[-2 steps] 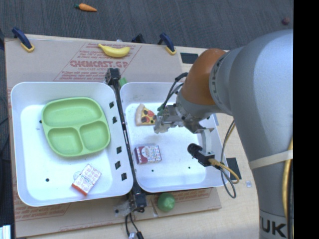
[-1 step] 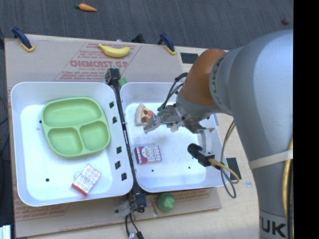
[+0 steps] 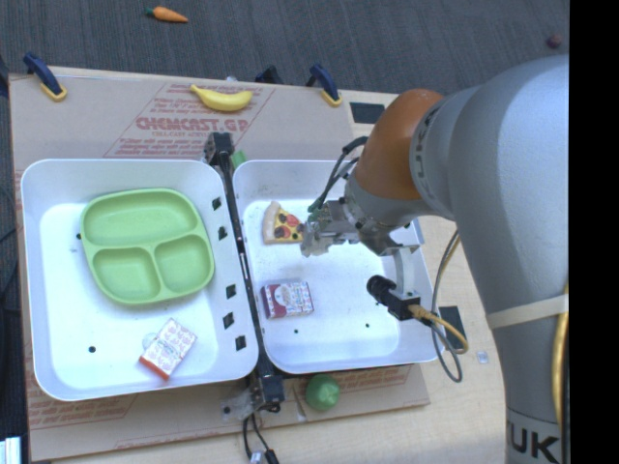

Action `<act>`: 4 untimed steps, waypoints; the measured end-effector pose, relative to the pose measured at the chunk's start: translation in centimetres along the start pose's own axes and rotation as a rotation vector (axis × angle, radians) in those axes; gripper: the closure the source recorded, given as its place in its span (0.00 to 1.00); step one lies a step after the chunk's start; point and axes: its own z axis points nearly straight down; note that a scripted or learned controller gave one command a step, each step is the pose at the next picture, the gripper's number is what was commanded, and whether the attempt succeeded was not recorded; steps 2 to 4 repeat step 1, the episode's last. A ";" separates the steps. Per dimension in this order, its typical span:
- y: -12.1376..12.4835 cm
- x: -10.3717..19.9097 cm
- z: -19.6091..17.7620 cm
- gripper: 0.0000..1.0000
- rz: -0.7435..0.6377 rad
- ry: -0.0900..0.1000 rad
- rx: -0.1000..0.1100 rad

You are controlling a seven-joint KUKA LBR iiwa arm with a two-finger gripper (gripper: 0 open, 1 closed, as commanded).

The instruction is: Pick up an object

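Reaching into the right bin (image 3: 338, 319) from its right side, with the gripper (image 3: 317, 238) low and just beside the pizza slice (image 3: 281, 223), which lies flat near that bin's back left corner and looks the likeliest thing to be picked. Cannot tell whether the gripper is clenched or released; nothing seen held in it. Judging the step as the final approach before a grasp. To do it well: centre over the slice rather than at its right edge, straddle the narrow width rather than the length, come down until almost at the bin floor since so flat a piece gives little to bite on, close gently, then lift straight up. Mind the divider wall at the bin's left edge, close by the slice and leaving little room on that side. Keep off the small red and white box (image 3: 287, 300) nearer the front left corner, apart from the slice. Elsewhere: the left bin (image 3: 58, 288) carrying a green divided plate (image 3: 145, 245) toward its back and a red and white packet (image 3: 167, 346) toward its front; a sheet of printed cardboard (image 3: 126, 114) under both bins, held by blue clamps (image 3: 46, 75) at the back edge, with a banana (image 3: 222, 97) lying on it behind the bins; a green ball (image 3: 322, 391) at the front edge; a carrot (image 3: 169, 14) out on the dark carpet (image 3: 435, 17).
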 end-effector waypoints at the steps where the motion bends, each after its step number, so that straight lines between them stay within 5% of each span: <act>1: 0.0 0.0 0.0 0.00 0.000 0.000 0.000; 4: 0.0 0.0 0.0 0.00 0.000 0.000 0.000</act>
